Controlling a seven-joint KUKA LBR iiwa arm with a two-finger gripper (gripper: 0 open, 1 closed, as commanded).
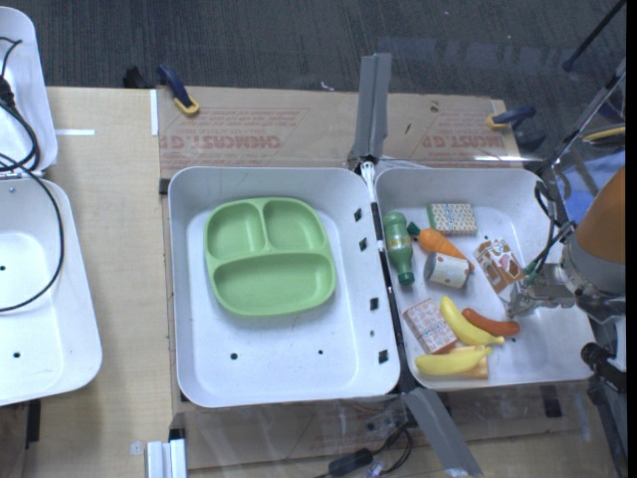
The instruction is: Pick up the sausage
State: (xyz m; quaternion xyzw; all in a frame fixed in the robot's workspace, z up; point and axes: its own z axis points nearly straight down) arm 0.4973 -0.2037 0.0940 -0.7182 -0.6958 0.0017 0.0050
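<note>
The sausage [489,322] lies near the front right of the right bin [557,361], a reddish-orange link stretched roughly left to right. Its left end touches or overlaps the tip of a banana [464,324] that curves up beside it; a second banana [453,364] lies just in front, along the bin's front wall. The end effector [535,297] hangs just right of and slightly above the sausage, close to its right end; whether it is released or clenched cannot be told, and nothing can be seen in its grasp. The grey arm [602,267] with its orange band comes in from the right edge, with cables looping above it.

Crowding the sausage on the left are a red-and-white packet [430,325] touching the upper banana, and, further back, a white cylinder [446,270], a carrot [441,242], a green bottle [399,248] near the dividing wall, a speckled box [452,217] at the back, and a brown-and-white wrapper [499,264] just behind the end effector.

The left bin [189,297] carries one green divided plate [269,256] with three compartments. Two bins sit side by side on the tabletop [109,137], with two clamps [179,90] at the back edge, one left and one right.
</note>
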